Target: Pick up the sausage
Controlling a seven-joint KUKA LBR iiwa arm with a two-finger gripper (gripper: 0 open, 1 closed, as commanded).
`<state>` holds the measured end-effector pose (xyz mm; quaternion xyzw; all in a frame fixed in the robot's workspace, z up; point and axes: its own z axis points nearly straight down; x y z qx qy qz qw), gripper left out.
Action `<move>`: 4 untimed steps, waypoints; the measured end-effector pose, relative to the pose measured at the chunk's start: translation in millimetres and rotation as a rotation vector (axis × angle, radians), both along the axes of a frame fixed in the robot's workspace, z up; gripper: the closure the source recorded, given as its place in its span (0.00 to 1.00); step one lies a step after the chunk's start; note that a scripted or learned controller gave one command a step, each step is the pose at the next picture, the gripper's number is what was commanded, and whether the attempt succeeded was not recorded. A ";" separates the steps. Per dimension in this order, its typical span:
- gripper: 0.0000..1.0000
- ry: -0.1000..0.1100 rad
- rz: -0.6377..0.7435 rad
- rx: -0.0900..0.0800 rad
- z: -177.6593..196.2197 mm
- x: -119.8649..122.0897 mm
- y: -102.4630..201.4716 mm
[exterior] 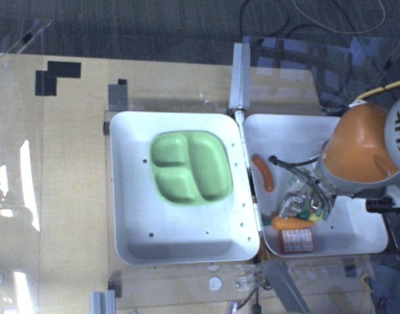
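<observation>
The sausage point(263, 172) is a small reddish-orange link lying near the left wall of the right bin point(285, 128). My gripper point(303, 198) hangs low over the middle of that bin, to the right of the sausage and a little nearer the front, apart from it. The arm's orange band point(360, 149) looms above it and hides part of the bin floor. Nothing shows between the gripper and the sausage.
An orange carrot-like piece point(286, 223) and a red-and-white packet point(296, 240) lie at the front of the right bin, just below the gripper. The left bin point(131, 195) holds a green divided tray point(190, 167). A metal divider point(239, 77) stands between the bins at the back.
</observation>
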<state>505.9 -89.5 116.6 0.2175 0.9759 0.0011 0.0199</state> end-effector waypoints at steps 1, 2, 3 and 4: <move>1.00 -0.022 0.021 -0.003 -4.2 -0.1 -3.6; 1.00 -0.033 0.405 -0.025 -4.4 3.8 -33.0; 1.00 -0.028 0.614 -0.046 -3.2 16.1 -5.4; 1.00 -0.028 0.777 -0.052 -3.7 21.3 -10.4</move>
